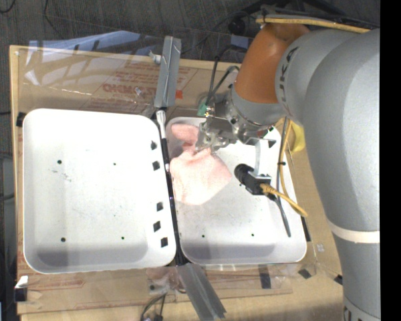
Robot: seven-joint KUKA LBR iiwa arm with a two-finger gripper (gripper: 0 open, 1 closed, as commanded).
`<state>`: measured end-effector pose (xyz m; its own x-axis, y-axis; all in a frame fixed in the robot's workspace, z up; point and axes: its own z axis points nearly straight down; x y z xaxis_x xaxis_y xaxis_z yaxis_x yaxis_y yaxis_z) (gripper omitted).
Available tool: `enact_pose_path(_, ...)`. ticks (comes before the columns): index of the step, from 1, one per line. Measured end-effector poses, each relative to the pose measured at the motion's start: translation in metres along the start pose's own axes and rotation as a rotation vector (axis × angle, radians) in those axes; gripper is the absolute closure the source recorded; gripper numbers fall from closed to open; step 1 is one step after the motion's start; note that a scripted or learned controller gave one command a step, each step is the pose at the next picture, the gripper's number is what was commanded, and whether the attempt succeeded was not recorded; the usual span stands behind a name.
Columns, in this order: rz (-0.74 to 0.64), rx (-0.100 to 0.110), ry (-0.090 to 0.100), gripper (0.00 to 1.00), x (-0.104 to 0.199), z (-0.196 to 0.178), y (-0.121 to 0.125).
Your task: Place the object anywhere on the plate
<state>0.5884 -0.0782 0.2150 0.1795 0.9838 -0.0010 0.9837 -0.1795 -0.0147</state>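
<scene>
Pink object (198, 176): lies flat in the right bin (244, 246), in its upper-left part, close to the wall shared with the left bin (87, 249). Outline blurred; cannot tell cloth from plate.
Second pink patch (181, 133): upper-left corner of the right bin, just above the pink object; cannot tell whether it is one piece with it.
Gripper (207, 144): at frame centre, tip at the pink object's upper edge. Opening and hold: cannot tell.
Arm (334, 112): grey, orange band, fills the right of the frame.
</scene>
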Motion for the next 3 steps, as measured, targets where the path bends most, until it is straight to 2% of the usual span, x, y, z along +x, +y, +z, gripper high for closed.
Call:
enact_pose_path(1,-0.009,-0.007,0.0,1.0,0.001,-0.013,0.0)
enact_pose_path(2,-0.415,-0.004,-0.002,1.0,0.04,-0.011,-0.019)
enact_pose_path(3,-0.821,-0.006,-0.005,1.0,0.093,-0.002,-0.032)
